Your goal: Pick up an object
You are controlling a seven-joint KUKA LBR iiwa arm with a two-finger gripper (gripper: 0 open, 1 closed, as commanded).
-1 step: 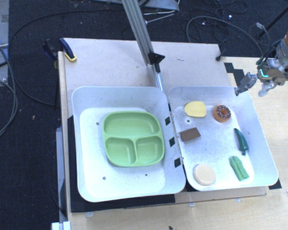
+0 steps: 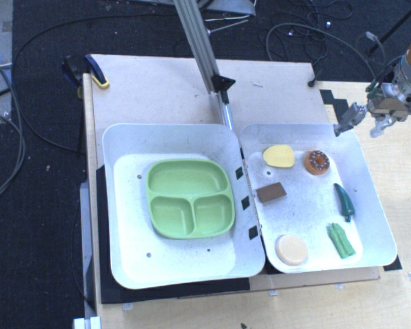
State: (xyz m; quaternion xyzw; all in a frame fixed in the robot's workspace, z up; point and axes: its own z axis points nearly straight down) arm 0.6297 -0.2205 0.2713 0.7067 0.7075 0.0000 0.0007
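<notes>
Our gripper (image 2: 362, 120) hangs with its fingers spread apart and nothing in them — the donut (image 2: 317, 162) sits nearest, down and to the left.

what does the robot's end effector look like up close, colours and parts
The end effector is mostly grey and silver metal, with two short fingers, the left one darker grey and the right one pale. A small green part sits just above it, and a sliver of orange shows higher up at the picture's edge.
</notes>
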